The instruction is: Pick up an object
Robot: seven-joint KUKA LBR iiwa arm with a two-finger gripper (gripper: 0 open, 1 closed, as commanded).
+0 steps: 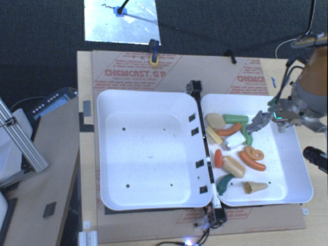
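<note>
Evidently the arm [312, 86] slants in low from the right, its tool [258, 122] with an unreadable grip just above a green, cucumber-like toy [235, 119] lying flat beside it

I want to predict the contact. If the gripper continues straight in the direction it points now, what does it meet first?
The gripper points left and down into the right bin. Its line seems to reach the small green piece just below its tip first, near the orange sausage. Depth is unclear from one view.

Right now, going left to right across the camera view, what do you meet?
Left white bin → row of black clips between the bins → right bin holding toy food → gripper → grey arm with orange band.
</note>
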